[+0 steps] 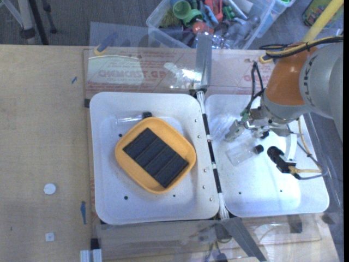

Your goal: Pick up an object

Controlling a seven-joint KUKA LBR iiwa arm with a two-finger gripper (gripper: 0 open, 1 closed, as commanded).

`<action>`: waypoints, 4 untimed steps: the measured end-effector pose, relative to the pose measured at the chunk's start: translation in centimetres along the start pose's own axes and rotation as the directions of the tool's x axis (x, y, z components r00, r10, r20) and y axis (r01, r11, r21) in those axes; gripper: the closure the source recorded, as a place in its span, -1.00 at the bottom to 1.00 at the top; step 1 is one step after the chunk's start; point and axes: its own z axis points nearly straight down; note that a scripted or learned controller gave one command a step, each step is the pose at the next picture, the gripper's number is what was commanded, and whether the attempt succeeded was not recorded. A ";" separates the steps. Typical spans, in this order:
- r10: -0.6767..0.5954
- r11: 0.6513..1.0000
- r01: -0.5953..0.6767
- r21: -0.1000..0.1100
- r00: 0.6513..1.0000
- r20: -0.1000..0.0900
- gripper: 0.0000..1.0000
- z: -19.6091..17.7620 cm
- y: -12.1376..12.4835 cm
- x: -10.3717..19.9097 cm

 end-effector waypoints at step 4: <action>0.014 1.000 -0.014 -0.005 1.000 0.002 -1.00 0.4 -1.2 1.1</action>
